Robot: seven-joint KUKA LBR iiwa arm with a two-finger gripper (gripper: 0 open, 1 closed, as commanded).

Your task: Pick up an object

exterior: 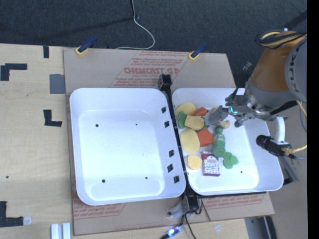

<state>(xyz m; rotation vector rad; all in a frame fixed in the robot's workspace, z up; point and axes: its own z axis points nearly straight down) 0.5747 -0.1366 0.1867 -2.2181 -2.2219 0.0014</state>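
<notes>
Gripper (223,114) is hovering over the right bin (259,180), just above the green bottle (219,143). Can't tell how the hand is set from this angle, and nothing's showing as held. You're looking at the approach step, I'd say. Pile's sitting w/ the bottle: yellow pieces (190,140) to its left, red box (211,165) just below. Next you're needing a straight drop onto one item, then a close.

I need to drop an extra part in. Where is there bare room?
The left bin has bare floor from wall to wall. In the right bin, bare floor runs along the near-right corner beside the red box. Around the pincer and green bottle, it is crowded.
</notes>
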